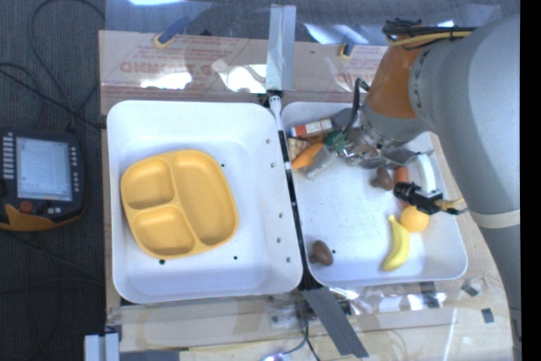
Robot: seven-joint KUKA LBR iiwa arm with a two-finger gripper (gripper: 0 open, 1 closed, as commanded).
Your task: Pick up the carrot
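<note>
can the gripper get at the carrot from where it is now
Probably yes. The gripper is already low in the right bin, right beside the carrot near the bin's left wall. Nothing lies on top of the carrot, though the wall and a small bottle crowd it, leaving little room.

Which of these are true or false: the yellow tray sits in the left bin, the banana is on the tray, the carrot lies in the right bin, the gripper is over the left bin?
1. The yellow tray sits in the left bin. True.
2. The banana is on the tray. False: it lies in the right bin.
3. The carrot lies in the right bin. True.
4. The gripper is over the left bin. False: it is over the right bin, beside the carrot.
</note>
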